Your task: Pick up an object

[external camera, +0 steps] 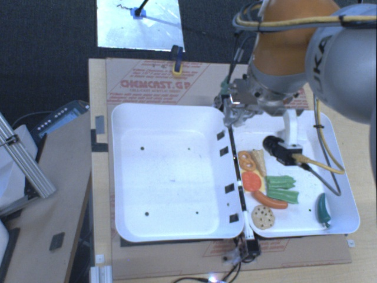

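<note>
objects grouped in right bin [344, 217]: cookie [263, 217], sausage [270, 200], green beans [281, 182]. gripper [235, 115] seen at bin's far-left corner; jaw state cannot be told.

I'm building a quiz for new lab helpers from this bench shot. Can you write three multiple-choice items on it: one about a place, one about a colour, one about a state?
1. Which bin holds the toy food?
A. the left bin
B. the right bin
C. both bins

2. What colour is the band above the arm's wrist?
A. orange
B. blue
C. white

3. How does the cookie lie?
A. flat on the bin floor
B. leaning on the far wall
C. stacked on the tomato slice

Key: 1 B, the items lie in the right bin. 2 A, the orange band. 3 A, the cookie lies flat near the front rim.
</note>
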Controlling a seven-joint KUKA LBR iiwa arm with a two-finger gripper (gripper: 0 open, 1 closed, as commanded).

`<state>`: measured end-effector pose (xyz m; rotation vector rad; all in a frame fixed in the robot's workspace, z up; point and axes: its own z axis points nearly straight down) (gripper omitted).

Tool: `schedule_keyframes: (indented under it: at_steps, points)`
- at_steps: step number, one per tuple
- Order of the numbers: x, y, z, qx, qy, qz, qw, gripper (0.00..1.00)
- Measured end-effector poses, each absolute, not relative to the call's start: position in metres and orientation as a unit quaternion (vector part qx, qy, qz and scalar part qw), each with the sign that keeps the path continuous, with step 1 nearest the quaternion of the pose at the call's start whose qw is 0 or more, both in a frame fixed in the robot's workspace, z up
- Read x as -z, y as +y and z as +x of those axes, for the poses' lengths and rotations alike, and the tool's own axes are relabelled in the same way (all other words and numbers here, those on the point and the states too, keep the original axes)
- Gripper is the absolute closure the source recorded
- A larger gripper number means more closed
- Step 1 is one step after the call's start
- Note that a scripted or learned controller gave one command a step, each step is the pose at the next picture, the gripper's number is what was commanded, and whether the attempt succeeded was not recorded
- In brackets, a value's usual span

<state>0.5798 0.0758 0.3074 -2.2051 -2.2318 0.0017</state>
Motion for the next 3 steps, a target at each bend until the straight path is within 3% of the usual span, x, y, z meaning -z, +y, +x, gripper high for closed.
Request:
schedule_keyframes:
  at_steps: [1, 2, 3]
  points:
    - [-0.36, 0.149, 0.573, 0.0032, -0.711, -0.703, -0.001, 1.0]
    - [-0.401, 0.197, 0.523, 0.0031, -0.711, -0.703, 0.0, 1.0]
    - [-0.347, 0.237, 0.529, -0.0006, -0.71, -0.704, 0.001, 1.0]
